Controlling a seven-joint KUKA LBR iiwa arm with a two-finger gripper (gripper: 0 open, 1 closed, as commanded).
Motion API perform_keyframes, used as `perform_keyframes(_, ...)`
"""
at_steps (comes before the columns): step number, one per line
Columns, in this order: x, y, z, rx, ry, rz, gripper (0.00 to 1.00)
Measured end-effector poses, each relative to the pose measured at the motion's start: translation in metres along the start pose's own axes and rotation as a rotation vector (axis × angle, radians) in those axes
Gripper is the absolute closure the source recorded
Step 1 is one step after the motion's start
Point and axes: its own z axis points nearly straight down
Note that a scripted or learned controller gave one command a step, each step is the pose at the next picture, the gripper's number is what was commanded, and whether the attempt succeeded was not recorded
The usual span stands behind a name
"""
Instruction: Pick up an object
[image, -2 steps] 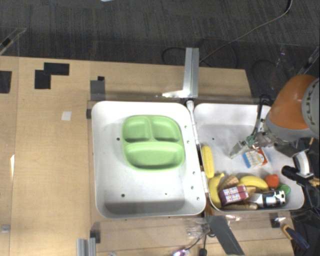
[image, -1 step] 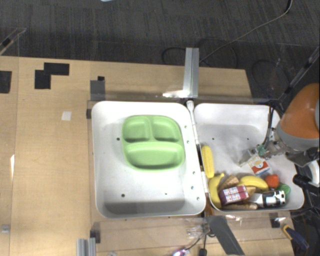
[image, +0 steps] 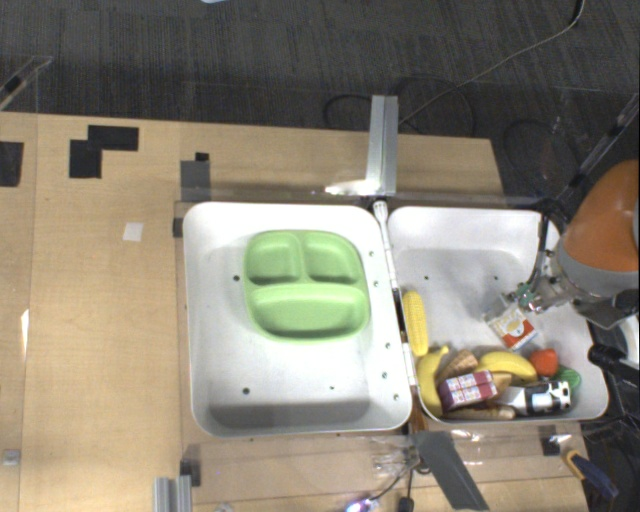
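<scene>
— Where is your gripper (image: 527, 296)?
— In the right bin (image: 450, 240), just above a small packet (image: 510, 325). Open or closed — I cannot tell.
— And the food?
— Corn (image: 414, 320) and bananas (image: 470, 365) lie along the front. The green plate (image: 305, 283) sits in the left bin (image: 215, 300).

Even overhead light, mild glare on white bins (image: 290, 415) — soft shadows, slightly blurry.

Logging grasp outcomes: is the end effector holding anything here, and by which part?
Cannot be told. The end effector sits right over the small white-and-orange packet in the right white bin, but no grip is visible.
</scene>
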Motion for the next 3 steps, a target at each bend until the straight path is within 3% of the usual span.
perform_keyframes(1,0.023,0.039,-0.106,0.011,0.006,-0.071,1.00)
perform_keyframes(2,-0.024,0.067,-0.047,0.012,0.007,-0.306,1.00)
perform_keyframes(3,-0.012,0.053,-0.106,0.012,0.006,-0.115,1.00)
